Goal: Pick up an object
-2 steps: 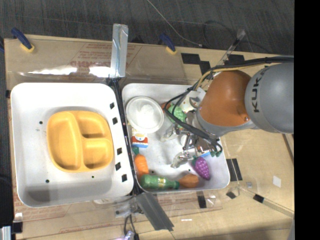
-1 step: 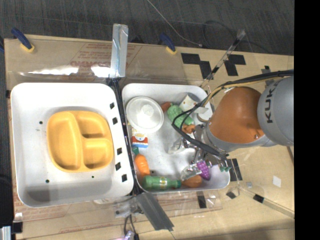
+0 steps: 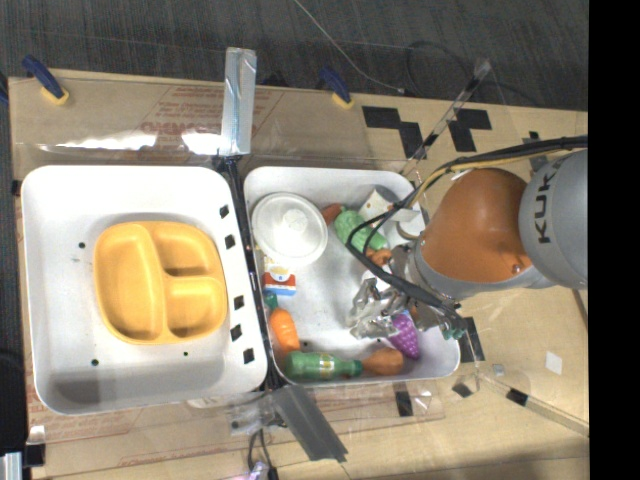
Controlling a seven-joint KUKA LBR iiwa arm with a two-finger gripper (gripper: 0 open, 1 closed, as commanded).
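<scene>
The bench carries 2 white bins side by side. The left bin point(image 3: 50, 268) holds a yellow divided tray point(image 3: 160, 278) with 3 compartments. The right bin point(image 3: 330, 180) is crowded: a white bowl point(image 3: 290, 225) at its upper left, a green bottle point(image 3: 322, 366) lying along the near wall, an orange carrot-like piece point(image 3: 283, 329) beside it, and purple grapes point(image 3: 405, 336). The gripper point(image 3: 374, 313) sits low in this bin, just left of the grapes, under the arm's orange band point(image 3: 478, 230).

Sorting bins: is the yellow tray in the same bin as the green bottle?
No: the yellow tray lies in the left bin, the green bottle in the right.
</scene>
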